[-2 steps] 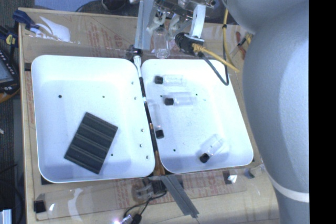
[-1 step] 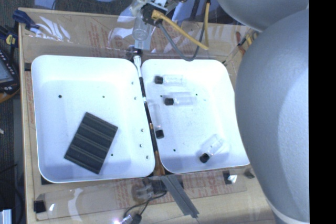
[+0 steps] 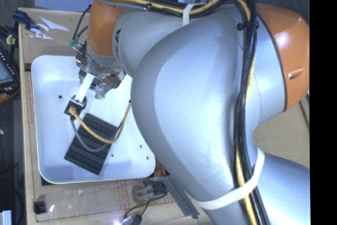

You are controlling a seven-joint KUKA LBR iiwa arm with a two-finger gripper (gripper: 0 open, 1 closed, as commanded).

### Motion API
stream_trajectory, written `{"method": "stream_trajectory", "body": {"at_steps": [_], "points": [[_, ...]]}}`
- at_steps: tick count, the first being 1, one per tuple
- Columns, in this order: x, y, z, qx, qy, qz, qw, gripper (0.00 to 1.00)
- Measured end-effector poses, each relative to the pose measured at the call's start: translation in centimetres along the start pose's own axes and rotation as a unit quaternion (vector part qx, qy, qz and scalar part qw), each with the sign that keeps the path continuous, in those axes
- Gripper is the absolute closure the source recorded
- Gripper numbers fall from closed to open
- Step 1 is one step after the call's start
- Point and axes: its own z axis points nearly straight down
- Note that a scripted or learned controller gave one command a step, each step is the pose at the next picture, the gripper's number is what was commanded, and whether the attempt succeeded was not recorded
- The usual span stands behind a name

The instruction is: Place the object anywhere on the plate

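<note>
One white bin (image 3: pixel 42 113) is what you can see at the left of the frame; most of the centre and right is taken up by the grey arm (image 3: pixel 210 103), with its orange band (image 3: pixel 102 23) at upper centre-left. The tool (image 3: pixel 87 89) hangs below that band, over the upper half of the bin, tilted toward the lower left. You see a white slat and a small black-and-yellow block at its lower end, close above the bin floor. Whether the tool is released or clenched I cannot tell from this angle, and nothing can be made out in its grip. A dark ribbed rectangular object (image 3: pixel 90 144) lies flat on the bin floor in the lower part, angled, just below and right of the tool's end. A yellow and grey cable (image 3: pixel 97 137) loops across the top of that object. The plate cannot be identified. The wooden table (image 3: pixel 79 200) edge runs along the bottom left, with small clamps and wires on it.
</note>
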Motion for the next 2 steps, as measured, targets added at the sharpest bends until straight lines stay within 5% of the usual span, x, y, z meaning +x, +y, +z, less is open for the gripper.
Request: {"method": "stream_trajectory", "body": {"at_steps": [1,2], "points": [[-5.2,3.7,-9.0,-0.002,0.002,-0.076,0.9971,1.0],[3.8,-1.4,-2.9,-0.002,0.002,0.111,0.9938,1.0]]}}
